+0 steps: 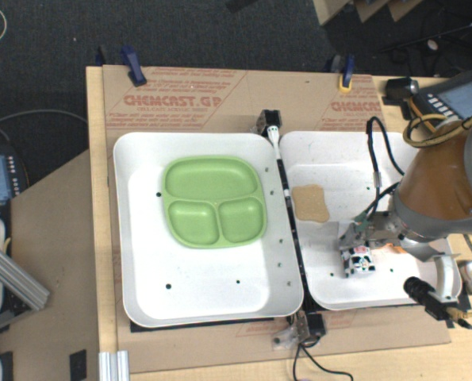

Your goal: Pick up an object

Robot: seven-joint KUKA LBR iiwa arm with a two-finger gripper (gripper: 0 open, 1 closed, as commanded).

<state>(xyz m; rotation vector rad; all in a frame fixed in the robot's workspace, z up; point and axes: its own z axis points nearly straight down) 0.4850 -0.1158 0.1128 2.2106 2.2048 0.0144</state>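
From my remote station I read the tabletop as a brown board printed with red lettering, clamped at its far edge by a blue clamp at about 11 o'clock and a yellow-and-blue clamp at about 1 o'clock. The left bin is a shallow white tray; a green divided plate lies flat in its upper half, one long compartment on the far side and two smaller ones on the near side. A black strip runs along the seam where the two bins meet, with a small black-and-white fitting at its 12 o'clock end.

The right bin sits touching the left one. A tan square piece, flat like a slice of cardboard or cork, rests near this bin's left wall, at roughly 9 o'clock from the arm's wrist. The gripper hangs low over the bin floor toward 5 o'clock of the tan piece, apart from it. I see a small white, black and red cluster at the tip, and I cannot tell whether it is an object or part of the tool; I likewise cannot tell how far the fingers stand apart or whether they grip anything. The grey arm with its orange band enters from 3 o'clock, a black cable looping over it.
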